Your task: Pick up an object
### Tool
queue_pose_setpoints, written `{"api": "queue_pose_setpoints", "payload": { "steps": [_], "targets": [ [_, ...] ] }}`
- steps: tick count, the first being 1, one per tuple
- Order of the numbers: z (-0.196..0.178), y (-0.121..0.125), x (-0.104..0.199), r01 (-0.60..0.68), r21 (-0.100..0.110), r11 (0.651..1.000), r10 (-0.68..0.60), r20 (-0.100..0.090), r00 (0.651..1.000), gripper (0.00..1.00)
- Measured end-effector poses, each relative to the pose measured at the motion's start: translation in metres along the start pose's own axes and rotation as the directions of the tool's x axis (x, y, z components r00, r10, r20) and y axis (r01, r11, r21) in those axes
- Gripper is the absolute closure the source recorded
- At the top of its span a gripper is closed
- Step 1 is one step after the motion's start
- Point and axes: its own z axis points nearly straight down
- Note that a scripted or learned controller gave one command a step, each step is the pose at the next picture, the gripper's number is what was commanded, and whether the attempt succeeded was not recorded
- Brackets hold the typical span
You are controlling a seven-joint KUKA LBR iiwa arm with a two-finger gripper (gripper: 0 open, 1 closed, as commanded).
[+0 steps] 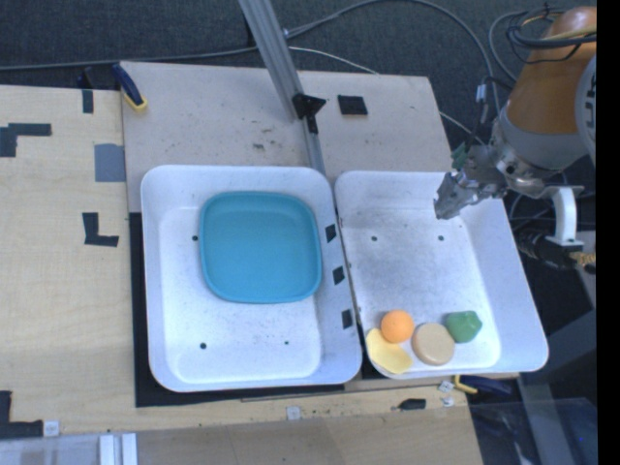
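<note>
At the near edge of the right bin (504,260) four small things sit crowded together: a flat yellow piece (387,356) in the near left corner, an orange ball (396,325) resting just beyond it and touching it, a round tan object (433,344) just to the right of the ball, and a green object (464,325) touching the tan one on its right side. The rest of that bin's speckled white floor lies bare toward its far side. The left bin (165,289) stands just beside the right one on the worktop (58,211), and a blue square plate (260,246) with rounded corners lies flat in its far half. Farther back, the tool (451,200) hangs over the far right corner of the right bin, well apart from the four small things, with nothing visible in its grasp; how widely it is parted I cannot tell from this angle. Behind it the grey arm (547,95) with its orange band comes in from the right.
</note>
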Motion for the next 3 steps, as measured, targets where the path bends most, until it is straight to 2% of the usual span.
{"api": "queue_pose_setpoints", "payload": {
  "steps": [3],
  "targets": [
    [0.0,0.03,0.153,0.004,0.005,1.0,-0.004,-0.001,1.0,1.0]
  ]
}}
